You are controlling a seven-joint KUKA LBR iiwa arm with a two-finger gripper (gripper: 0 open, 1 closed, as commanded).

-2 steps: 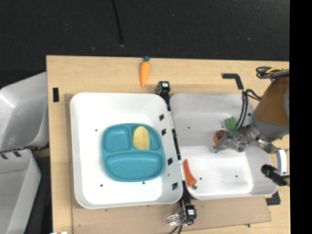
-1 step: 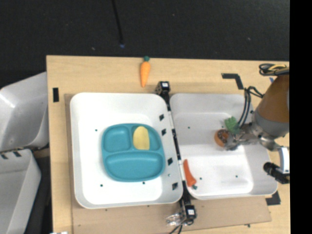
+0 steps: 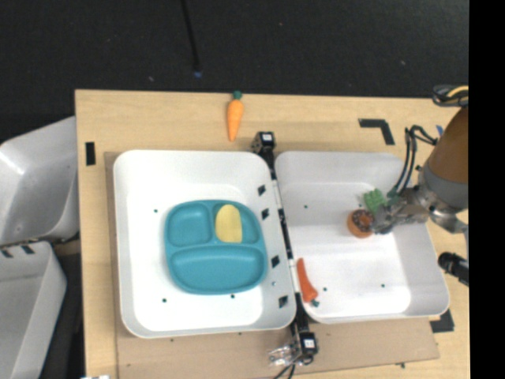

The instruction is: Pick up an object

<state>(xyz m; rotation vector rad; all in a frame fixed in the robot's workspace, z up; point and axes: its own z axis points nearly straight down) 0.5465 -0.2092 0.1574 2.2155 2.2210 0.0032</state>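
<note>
The wooden bench [image 3: 173,121] filled most of the view, pale and bare along its far strip. On it sat two shallow white bins side by side, the left bin [image 3: 134,290] and the right bin [image 3: 394,290], touching along a clipped seam in the middle. In the left bin lay a teal divided plate [image 3: 197,271], roughly central, with one broad compartment on its near side and two smaller ones on its far side. The arm [image 3: 450,160] came in from the right edge, its orange band showing above a grey wrist, with dark cables looping on its far side. It reached over the right half of the right bin. A yellow oval piece [image 3: 229,223] rested in the far right compartment of the plate. An orange toy carrot [image 3: 234,117] with a green top lay on the bare bench just beyond the far rim of the left bin, well apart from everything else. A slim red-orange piece with a green end [image 3: 304,282] lay in the right bin against its near left wall. The gripper [image 3: 382,219] sat low in the right bin, and right at its tip was a small round brown-orange object [image 3: 360,224] with a bit of green [image 3: 373,199] just beyond it. How wide the hand stood, and whether it had hold of that object, could not be made out at this size.
</note>
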